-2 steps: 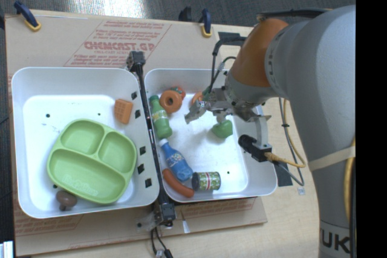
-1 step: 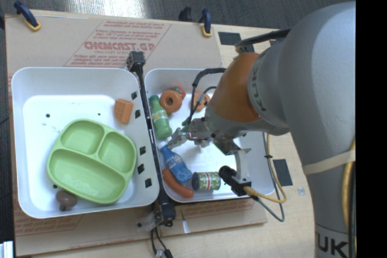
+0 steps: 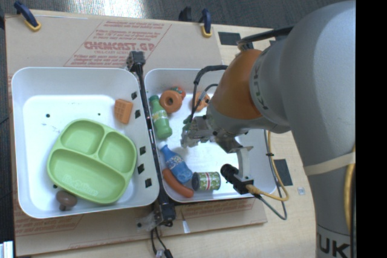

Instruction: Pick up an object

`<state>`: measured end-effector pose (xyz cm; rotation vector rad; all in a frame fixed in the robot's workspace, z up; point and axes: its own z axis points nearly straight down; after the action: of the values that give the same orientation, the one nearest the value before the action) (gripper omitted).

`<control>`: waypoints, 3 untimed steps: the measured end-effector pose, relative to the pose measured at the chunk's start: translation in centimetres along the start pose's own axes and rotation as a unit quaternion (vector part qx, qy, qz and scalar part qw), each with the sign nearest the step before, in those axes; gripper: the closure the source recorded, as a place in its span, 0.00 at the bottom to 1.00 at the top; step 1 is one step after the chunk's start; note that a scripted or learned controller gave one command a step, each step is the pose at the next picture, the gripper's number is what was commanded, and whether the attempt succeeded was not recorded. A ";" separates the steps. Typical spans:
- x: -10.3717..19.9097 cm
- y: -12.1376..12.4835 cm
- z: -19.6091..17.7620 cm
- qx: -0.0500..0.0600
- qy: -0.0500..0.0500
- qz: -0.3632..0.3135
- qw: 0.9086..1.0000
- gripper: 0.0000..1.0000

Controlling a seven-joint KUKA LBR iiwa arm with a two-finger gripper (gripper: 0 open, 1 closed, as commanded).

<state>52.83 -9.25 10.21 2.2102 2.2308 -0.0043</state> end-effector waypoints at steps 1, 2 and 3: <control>-1.6 -4.2 -7.3 0.000 0.001 0.003 1.000 1.00; -1.6 -4.0 -8.3 -0.001 0.001 0.000 1.000 1.00; -8.1 -1.3 -7.9 0.000 0.001 0.003 1.000 1.00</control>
<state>51.63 -17.31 18.12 2.2173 2.2258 -0.0009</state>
